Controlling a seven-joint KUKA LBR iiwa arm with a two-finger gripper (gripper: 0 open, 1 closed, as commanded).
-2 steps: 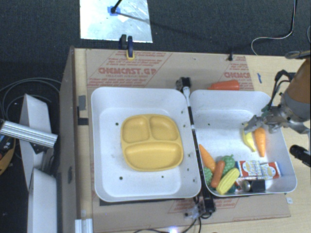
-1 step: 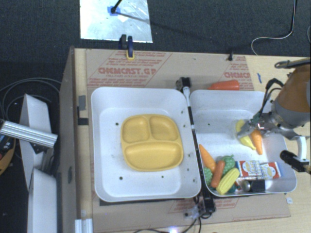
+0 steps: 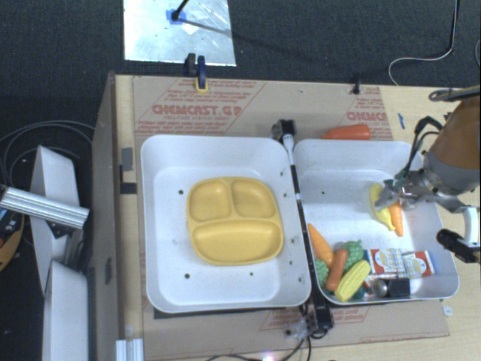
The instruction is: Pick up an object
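— Where are you, and what is under you?

— My gripper (image 3: 394,195) hangs low over the right bin (image 3: 331,173), near its right wall. Just under and beside the tips lie a yellow toy (image 3: 378,201) and a small carrot (image 3: 396,219). The carrot's long axis runs roughly toward the bin's near edge, a little below my tips; the yellow toy sits to their left, touching or nearly touching them.

— Are you holding either?

— I cannot tell whether I am spread or closed; the metal blurs into the toys, and nothing shows plainly between me.

— Count the rest.

— Two bins. In the left bin (image 3: 165,224), one yellow plate (image 3: 234,220) with three sections. In the right, toward the near corner: a second carrot (image 3: 319,243), one sausage (image 3: 337,264), one corn cob (image 3: 351,279), something green (image 3: 350,248), one small carton (image 3: 402,262). One orange piece (image 3: 346,132) lies outside, behind the bins.
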